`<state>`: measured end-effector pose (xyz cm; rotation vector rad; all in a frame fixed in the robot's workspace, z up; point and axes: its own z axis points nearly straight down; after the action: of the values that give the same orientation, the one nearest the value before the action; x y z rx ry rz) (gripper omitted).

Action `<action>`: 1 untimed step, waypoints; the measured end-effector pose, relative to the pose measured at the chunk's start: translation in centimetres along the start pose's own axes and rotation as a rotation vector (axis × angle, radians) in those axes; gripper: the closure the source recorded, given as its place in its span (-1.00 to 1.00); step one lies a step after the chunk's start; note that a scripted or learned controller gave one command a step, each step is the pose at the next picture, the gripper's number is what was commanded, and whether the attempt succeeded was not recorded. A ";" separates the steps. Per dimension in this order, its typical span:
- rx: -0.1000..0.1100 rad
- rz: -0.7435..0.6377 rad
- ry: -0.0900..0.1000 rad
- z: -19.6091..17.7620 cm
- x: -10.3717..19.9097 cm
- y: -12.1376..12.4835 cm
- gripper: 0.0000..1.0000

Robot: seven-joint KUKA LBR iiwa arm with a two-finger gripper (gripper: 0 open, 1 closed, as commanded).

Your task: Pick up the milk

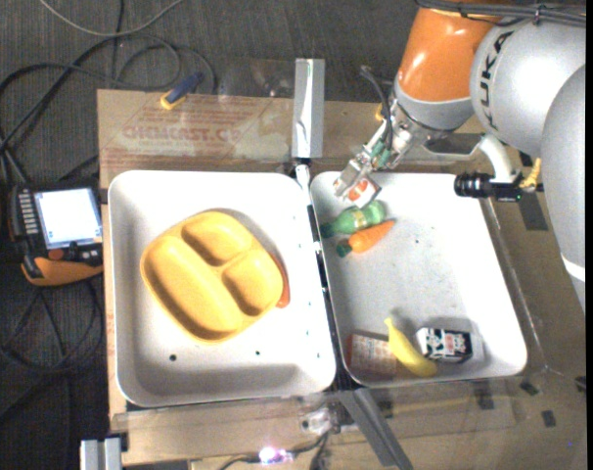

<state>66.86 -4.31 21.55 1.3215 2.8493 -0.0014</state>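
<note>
Over the right bin (502,262), my gripper (358,186) hangs at the far left corner, just above a green bottle-shaped toy (353,219) and an orange carrot (367,237) that lie touching each other. Whether my jaws stand apart or together I cannot tell; from this slanted height they blur into a small pale cluster of parts, and nothing can be made out between them. My orange band and grey arm fill the upper right, cut off by the frame.

The milk (444,343), a small dark carton with white and red markings, lies on its side near the front edge of the right bin, well apart from me. A yellow banana (407,349) rests just beside it, on its left, overlapping a brownish flat packet (372,353) whose label is too small to read.

In the left bin (125,262) sits a yellow divided plate (213,272); something orange-red peeks from under its right rim, mostly hidden.
</note>
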 end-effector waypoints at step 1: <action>0.000 0.125 -0.002 -8.3 -3.5 -5.2 1.00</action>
<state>65.19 -10.35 29.87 1.4966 2.7596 -0.0023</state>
